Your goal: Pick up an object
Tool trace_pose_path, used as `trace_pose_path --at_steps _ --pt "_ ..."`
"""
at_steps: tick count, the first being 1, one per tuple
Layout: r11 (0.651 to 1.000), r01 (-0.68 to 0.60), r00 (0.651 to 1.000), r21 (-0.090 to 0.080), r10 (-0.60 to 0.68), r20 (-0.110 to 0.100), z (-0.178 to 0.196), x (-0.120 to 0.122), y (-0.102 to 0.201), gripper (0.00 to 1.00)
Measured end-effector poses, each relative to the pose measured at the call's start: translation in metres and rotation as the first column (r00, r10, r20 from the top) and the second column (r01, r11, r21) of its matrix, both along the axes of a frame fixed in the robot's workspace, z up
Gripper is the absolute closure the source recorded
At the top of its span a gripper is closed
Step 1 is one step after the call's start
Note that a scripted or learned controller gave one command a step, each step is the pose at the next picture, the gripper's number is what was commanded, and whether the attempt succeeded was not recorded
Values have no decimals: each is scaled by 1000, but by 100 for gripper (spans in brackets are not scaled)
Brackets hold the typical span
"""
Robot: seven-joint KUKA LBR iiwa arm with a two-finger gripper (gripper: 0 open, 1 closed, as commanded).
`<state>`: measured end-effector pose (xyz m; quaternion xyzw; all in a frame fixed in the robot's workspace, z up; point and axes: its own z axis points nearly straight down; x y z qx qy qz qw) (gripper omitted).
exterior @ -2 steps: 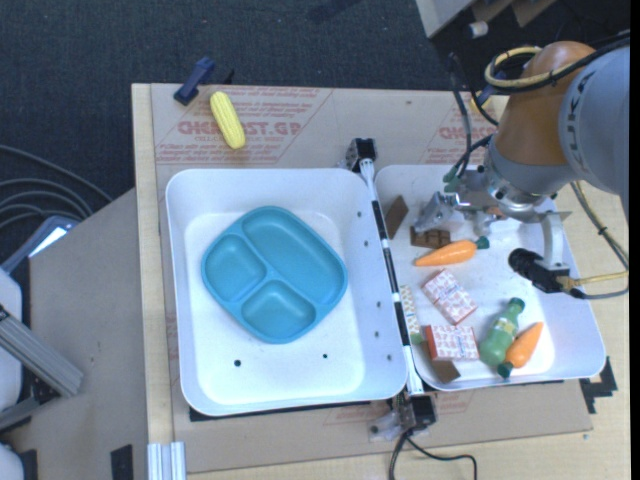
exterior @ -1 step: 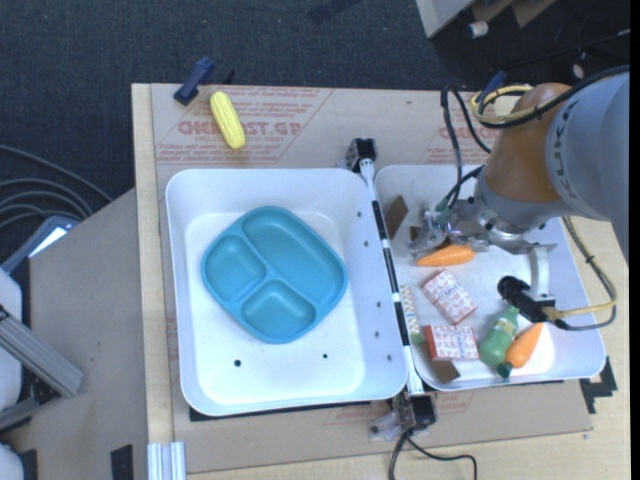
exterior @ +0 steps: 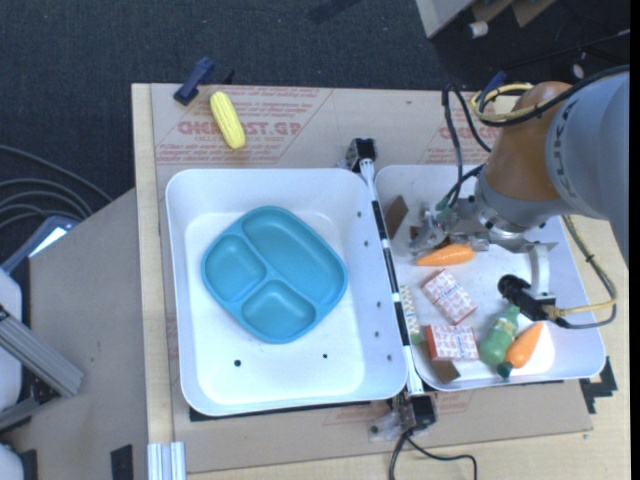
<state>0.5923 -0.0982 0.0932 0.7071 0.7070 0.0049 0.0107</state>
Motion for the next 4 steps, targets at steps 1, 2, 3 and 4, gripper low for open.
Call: trace_pose_path --at_steps 1,2,3,4 --pt "1000 1 1000 -7 -1 8 12 2 -3 100" --pt "1000 2 1000 -6 -2 7 12 1 -3 0" --pt "1000 -1 1000 9 1 -22 -9 22 2 0" --pt "1000 9 998 11 -8 -61 -10 67 0 0"
